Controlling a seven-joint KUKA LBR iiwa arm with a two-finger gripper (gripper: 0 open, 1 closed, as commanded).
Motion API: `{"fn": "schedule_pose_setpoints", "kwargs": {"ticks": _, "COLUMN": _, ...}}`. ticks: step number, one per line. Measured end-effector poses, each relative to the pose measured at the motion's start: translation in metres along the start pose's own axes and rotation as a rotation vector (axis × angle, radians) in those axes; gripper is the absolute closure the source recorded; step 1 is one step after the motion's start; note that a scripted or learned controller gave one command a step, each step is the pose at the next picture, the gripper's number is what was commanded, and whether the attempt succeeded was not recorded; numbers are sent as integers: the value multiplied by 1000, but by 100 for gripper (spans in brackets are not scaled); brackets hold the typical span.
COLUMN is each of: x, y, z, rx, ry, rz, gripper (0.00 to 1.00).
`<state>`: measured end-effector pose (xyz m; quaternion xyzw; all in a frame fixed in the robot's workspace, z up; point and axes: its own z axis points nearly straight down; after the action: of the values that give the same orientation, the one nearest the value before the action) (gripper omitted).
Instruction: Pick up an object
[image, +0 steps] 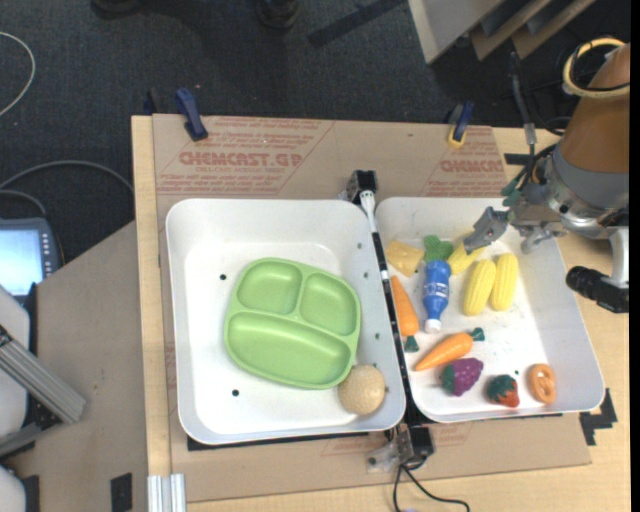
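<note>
My gripper hovers over the back of the right bin, its two fingers spread open with nothing between them. Just below it lie two yellow corn cobs. To their left stand a blue bottle, a green piece and a pale yellow piece. One orange carrot lies along the bin's left wall, and another sits lower down. Purple grapes, a red strawberry and an orange ring line the front.
The left bin holds a green divided plate and a tan ball at its front right corner. Blue clamps grip the board's back edge. The arm's grey and orange body stands at the right.
</note>
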<state>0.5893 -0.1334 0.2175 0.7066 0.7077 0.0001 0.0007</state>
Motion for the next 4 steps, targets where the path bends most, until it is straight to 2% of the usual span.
{"fn": "schedule_pose_setpoints", "kwargs": {"ticks": 1, "x": -32, "y": 60, "z": -65, "rx": -10, "ry": -5, "rz": 0, "gripper": 0}}
{"fn": "schedule_pose_setpoints", "kwargs": {"ticks": 2, "x": -28, "y": 40, "z": -80, "rx": 1, "ry": 1, "rz": 2, "gripper": 0}}
{"fn": "schedule_pose_setpoints", "kwargs": {"ticks": 3, "x": -80, "y": 79, "z": -86, "rx": -6, "ry": -5, "rz": 3, "gripper": 0}}
{"fn": "schedule_pose_setpoints", "kwargs": {"ticks": 4, "x": -13, "y": 78, "z": -60, "rx": 5, "ry": 4, "rz": -5, "gripper": 0}}
